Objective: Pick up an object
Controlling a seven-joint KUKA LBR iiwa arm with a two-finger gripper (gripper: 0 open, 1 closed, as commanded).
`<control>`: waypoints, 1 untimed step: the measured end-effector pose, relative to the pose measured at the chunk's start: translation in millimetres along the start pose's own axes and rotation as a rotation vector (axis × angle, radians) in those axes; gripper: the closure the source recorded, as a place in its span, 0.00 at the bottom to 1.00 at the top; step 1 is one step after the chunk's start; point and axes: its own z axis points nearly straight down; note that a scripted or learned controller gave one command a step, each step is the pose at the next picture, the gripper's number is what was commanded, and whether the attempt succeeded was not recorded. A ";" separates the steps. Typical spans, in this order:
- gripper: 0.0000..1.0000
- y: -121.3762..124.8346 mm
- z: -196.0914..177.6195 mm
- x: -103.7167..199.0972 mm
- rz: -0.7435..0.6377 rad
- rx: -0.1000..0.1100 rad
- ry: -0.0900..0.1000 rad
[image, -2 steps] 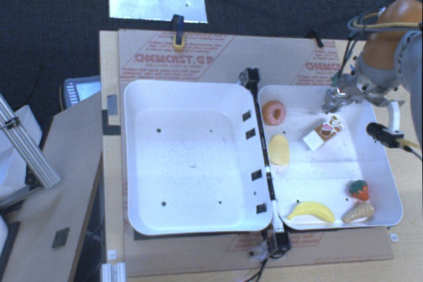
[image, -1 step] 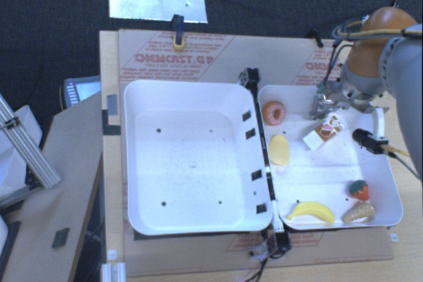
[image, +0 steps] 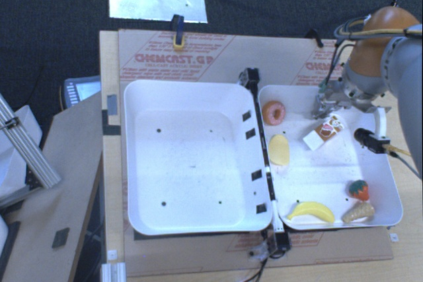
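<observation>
Fixed above the bench (image: 218, 46), angled down over two white bins (image: 192, 162), set well back; arm (image: 390, 56) entering from right.

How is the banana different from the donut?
The banana is yellow; the donut is pinkish-orange. The banana is a long curved shape; the donut is a round ring with a hole in the middle. The banana lies near the front edge of the right bin; the donut sits at the back, beside the divider between the bins. Both are toy-like foods lying flat in that bin, and the tool touches neither.
</observation>
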 end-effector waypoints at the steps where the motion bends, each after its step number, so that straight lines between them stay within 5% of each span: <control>1: 1.00 0.1 -0.1 -3.7 0.001 0.000 0.000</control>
